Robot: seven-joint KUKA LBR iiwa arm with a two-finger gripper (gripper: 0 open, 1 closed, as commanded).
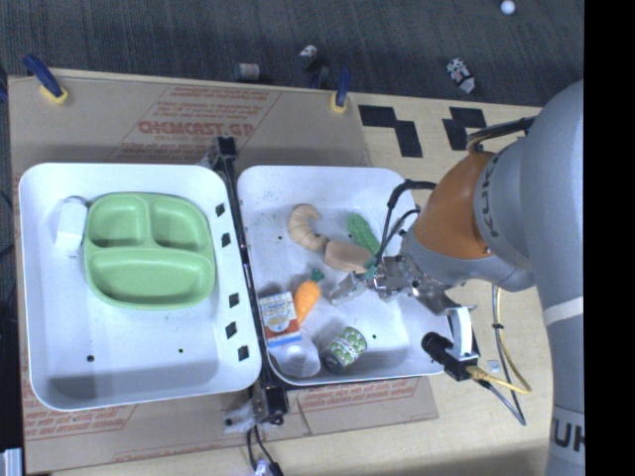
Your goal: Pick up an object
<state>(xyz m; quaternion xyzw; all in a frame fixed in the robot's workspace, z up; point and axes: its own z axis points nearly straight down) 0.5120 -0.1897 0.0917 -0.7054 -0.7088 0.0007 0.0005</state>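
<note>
Cardboard-topped bench (149, 117), two white bins (40, 266), one green tray (149, 251), one carrot (308, 298); fingers' (359, 284) spread unclear.

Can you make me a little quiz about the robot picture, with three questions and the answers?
1. True or false: the green tray lies in the left bin.
2. What lies right beside the toy carrot in the right bin? A) a small carton B) a blue ball C) a spoon
3. Fill in: the band above the robot's wrist is ______.

Key:
1. True. The green tray with compartments sits in the left bin, with a small white thing at its left edge.
2. A. The small carton lies just left of the carrot.
3. Orange. The orange band sits above the gripper, which is low over the right bin.
</note>
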